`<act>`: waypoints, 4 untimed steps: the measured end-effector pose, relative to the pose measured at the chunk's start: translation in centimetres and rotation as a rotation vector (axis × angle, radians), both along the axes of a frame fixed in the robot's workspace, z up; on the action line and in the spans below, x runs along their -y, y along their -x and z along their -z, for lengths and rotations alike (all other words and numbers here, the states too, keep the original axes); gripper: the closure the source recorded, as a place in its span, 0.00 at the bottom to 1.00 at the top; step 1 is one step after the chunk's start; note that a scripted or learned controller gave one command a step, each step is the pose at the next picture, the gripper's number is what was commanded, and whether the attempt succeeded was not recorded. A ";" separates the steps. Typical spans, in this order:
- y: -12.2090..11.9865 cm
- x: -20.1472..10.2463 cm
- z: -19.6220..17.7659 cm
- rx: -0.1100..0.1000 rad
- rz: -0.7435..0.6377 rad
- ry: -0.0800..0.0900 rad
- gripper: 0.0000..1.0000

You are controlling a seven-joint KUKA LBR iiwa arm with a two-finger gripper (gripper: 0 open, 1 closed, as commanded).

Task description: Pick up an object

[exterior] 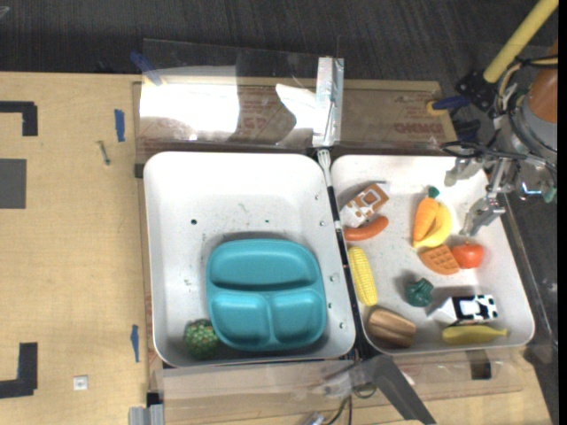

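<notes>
The tool [485, 204] is being held over the right bin [523, 282], unclear whether clenched; the tomato [468, 255] is judged nearest for descent.

I see the gripper [485, 204] hanging over the right bin [523, 277], near its far right wall, fingers parted with nothing between. Just below-left of them sits the tomato [469, 254], orange fruit [431, 221] further left.
</notes>
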State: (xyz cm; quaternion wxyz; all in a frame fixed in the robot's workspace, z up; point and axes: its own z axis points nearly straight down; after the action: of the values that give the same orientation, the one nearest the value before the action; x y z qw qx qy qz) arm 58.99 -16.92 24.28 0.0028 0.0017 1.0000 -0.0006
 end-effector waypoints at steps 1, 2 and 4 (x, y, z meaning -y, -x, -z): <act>1.6 -1.2 13.0 -0.013 0.080 -0.004 0.00; 2.5 -3.8 15.4 0.003 0.101 -0.001 0.00; -7.8 2.7 13.3 0.003 -0.164 0.002 0.00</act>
State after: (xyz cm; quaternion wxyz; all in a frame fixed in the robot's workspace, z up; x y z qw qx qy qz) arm 66.83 -19.61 10.99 0.0042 -0.0802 0.9968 -0.0012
